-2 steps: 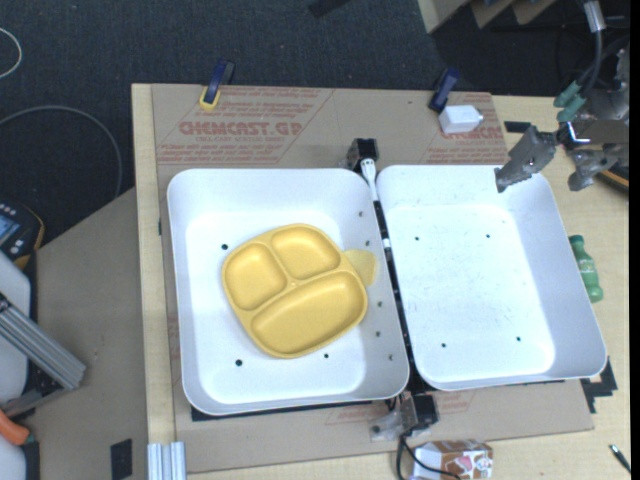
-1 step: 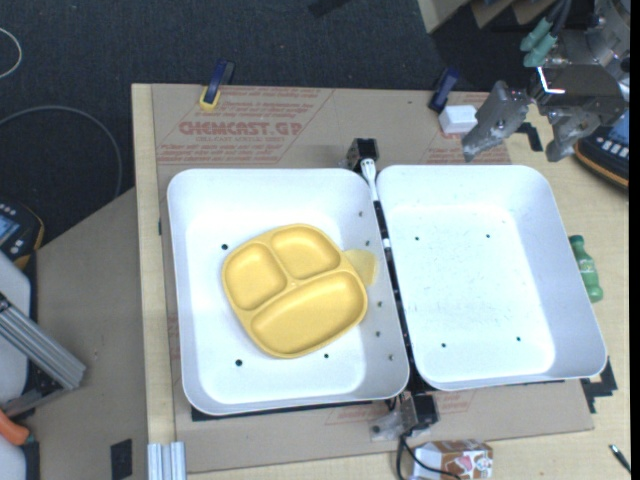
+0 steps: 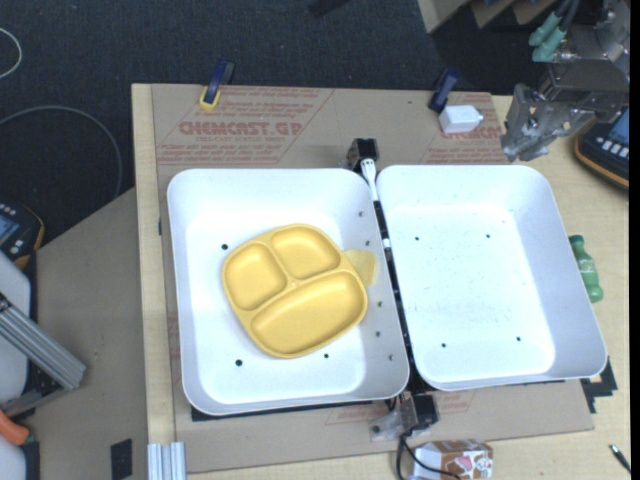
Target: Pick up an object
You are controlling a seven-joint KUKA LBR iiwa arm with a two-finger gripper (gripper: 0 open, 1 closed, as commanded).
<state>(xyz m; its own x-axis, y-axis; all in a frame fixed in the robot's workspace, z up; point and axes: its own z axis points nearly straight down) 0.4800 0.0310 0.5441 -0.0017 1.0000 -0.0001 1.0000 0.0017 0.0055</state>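
The approach step is judged barely begun: the end effector [image 3: 528,133], whose opening cannot be told, is seen beyond the right bin [image 3: 540,353], while the yellow divided plate [image 3: 293,290] lies in the left bin [image 3: 190,268], so a long leftward reach is called for.

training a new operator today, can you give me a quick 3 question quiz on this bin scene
1. True or false: the yellow divided plate lies in the left bin.
2. How many compartments does the plate have?
3. Where is the gripper? A) inside the left bin B) beyond the right bin's far right corner C) touching the plate

Key: 1 true; 2 three; 3 B
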